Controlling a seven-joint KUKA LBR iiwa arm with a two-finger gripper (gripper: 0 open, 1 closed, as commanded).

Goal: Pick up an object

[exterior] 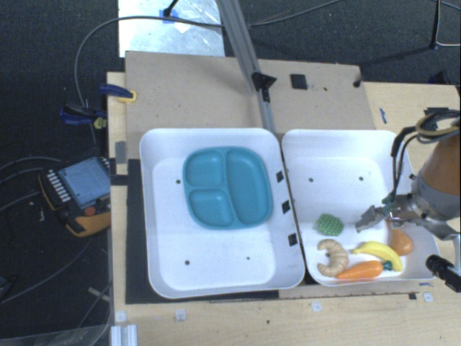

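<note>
While the jaws (376, 217) hang over the right bin (338, 157), can't tell if they're spread, the banana (377, 251) sits just below them near the bin's front edge.

Blue divided plate (228, 187) in left bin (162, 215)

Even, soft light falls from above, leaving the two white bins (216, 265) bright and nearly washed out, with faint shadows along their walls. The far foil-like sheet (173, 16) glares white. The dark floor (43, 42) around the worktop (194, 85) stays dim and grainy. The whole picture is slightly soft and low in resolution.
</note>
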